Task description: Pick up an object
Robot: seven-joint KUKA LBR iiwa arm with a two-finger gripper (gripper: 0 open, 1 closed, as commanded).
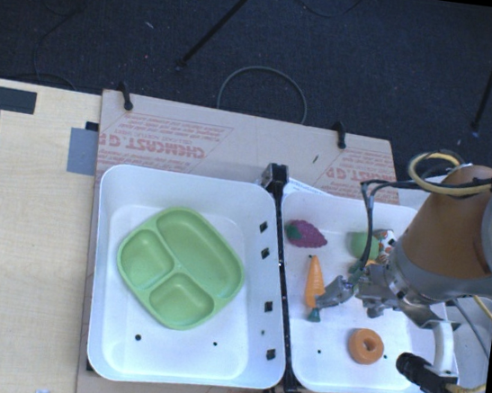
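We see a carrot (315, 281) lying in the right bin (321, 374), near the divider, with a purple grape bunch (306, 235) above it, an orange ring (366, 346) lower right and a green object (358, 242) partly hidden by the arm (445, 233). Our pincer (325, 304) hangs just beside the carrot's lower end; we cannot tell whether it is apart or together, and nothing shows between its tips. A green divided plate (180, 266) sits in the left bin (107, 344).

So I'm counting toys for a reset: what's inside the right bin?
Inside the right bin: a purple toy, a carrot, an orange ring and part of a green object. The arm covers the bin's far right.
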